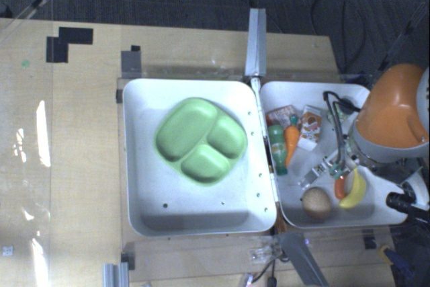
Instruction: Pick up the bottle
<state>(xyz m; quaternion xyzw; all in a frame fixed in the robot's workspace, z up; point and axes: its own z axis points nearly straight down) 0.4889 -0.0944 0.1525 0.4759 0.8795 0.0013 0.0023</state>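
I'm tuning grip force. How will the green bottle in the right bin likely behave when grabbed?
The bottle lies on its side against the bin wall, so it may roll or slide along it. It looks small and plastic, probably light and smooth. The carrot lies close beside it, leaving the gripper little finger room.
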